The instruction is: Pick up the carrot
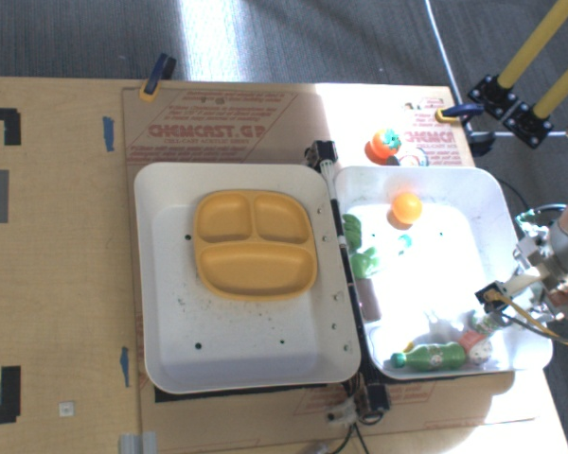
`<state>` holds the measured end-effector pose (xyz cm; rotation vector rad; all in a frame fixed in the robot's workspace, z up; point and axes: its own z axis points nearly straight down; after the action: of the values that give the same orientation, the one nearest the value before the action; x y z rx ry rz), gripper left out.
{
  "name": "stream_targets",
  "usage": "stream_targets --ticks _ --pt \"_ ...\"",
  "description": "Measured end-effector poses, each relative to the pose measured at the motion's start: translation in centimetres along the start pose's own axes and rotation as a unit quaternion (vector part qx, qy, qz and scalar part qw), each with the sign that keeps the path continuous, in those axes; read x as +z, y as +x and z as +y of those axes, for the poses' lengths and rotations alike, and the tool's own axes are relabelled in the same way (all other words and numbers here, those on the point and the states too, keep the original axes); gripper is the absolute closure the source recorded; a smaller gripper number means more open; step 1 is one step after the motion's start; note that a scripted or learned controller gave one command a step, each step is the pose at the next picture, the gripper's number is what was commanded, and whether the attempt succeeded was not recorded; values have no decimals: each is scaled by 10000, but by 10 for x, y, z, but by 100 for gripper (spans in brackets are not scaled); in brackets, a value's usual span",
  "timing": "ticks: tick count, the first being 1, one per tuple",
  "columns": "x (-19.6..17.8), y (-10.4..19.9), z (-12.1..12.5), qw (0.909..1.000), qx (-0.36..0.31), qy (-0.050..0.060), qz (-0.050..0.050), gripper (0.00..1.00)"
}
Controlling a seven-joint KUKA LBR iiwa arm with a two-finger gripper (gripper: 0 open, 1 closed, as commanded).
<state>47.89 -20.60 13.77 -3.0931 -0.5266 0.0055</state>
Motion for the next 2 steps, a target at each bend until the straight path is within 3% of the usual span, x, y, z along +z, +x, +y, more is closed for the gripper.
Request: stream_targets --ticks 1,2 --pt "49 84 38 9999 -119 60 23 100" --pt "-85 45 34 9999 -120 -26 20 100"
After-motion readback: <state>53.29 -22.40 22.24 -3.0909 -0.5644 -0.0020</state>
